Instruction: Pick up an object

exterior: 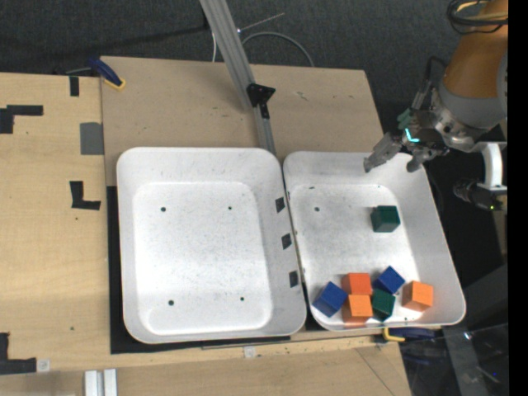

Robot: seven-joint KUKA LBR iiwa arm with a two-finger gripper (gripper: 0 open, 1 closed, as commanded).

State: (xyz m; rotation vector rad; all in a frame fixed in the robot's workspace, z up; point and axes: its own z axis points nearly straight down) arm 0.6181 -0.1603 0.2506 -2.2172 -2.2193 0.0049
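The green block (384,218) lies alone in the right bin (439,236), with more blocks (371,294) bunched at its near edge, and nothing has been picked up yet. The claw (396,157) hangs spread and bare over that bin's far rim, so the reach down, the grip and the lift are all left to do. Both bins sit on a wooden table (49,246), the left bin (124,221) beside the right, a metal pole (231,44) slanting across behind.

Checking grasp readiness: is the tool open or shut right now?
Open. The grey two-finger tool over the right white bin's top rim shows its fingers spread, with nothing between them.
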